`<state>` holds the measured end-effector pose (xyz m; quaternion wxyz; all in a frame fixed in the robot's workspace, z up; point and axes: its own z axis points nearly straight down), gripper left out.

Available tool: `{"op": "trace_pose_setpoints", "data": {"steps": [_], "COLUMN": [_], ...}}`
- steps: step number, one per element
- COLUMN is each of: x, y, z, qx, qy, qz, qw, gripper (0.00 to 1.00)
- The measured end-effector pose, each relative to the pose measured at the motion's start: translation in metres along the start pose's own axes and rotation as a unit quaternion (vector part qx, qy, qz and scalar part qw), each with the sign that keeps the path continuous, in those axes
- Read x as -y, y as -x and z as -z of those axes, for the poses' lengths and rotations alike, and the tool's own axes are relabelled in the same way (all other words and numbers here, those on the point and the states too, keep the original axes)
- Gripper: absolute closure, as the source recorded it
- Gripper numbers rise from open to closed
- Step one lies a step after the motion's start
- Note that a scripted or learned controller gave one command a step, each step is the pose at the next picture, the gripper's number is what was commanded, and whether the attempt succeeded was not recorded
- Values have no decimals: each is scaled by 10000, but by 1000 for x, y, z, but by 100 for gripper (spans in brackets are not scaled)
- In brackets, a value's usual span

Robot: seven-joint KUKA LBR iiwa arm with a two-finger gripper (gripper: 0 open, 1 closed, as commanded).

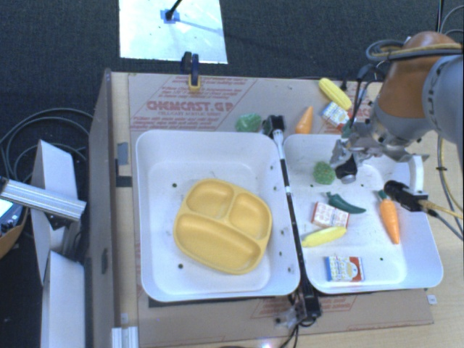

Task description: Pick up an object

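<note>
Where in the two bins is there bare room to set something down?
Left bin: bare floor between the yellow tray and the rim. Right bin: bare patch between the carrot and small carton; crowded near the gripper and broccoli.

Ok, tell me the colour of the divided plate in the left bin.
Yellow. The divided plate shows plainly in the camera view, lying in the white left bin.

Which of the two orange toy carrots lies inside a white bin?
The larger orange toy carrot at the right white bin's right side; the smaller orange carrot lies outside, on cardboard.
</note>
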<state>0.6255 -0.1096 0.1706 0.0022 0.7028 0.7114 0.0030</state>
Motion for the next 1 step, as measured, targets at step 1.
{"op": "trace_pose_setpoints", "data": {"steps": [1], "x": [84], "y": [-68], "z": [49], "qx": [-15], "qy": [-42], "qz": [-11], "qw": [10000], "gripper": [100]}}
